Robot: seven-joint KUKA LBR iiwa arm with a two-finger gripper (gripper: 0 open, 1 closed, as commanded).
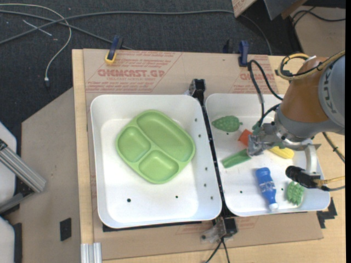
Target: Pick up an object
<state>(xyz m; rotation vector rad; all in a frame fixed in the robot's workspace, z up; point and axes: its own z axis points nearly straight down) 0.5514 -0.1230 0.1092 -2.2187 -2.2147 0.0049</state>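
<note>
My gripper (256, 145) is down in the right bin (241, 201), at its middle. Its tip sits just right of an orange piece (244, 137) and just above the upper end of a flat green stick (236, 159). A yellow piece (283, 153) pokes out from under the wrist on the right. A leafy green toy (226, 124) lies toward the bin's back left. A blue bottle (266, 187) and a small green knobbly toy (295, 193) lie at the front right.
A green divided plate (156, 145) lies in the left bin (109, 196). The two bins meet at a black-edged divider (211, 158). Cables run over the arm's wrist, and a black part (300, 175) juts out above the bin's right rim.
</note>
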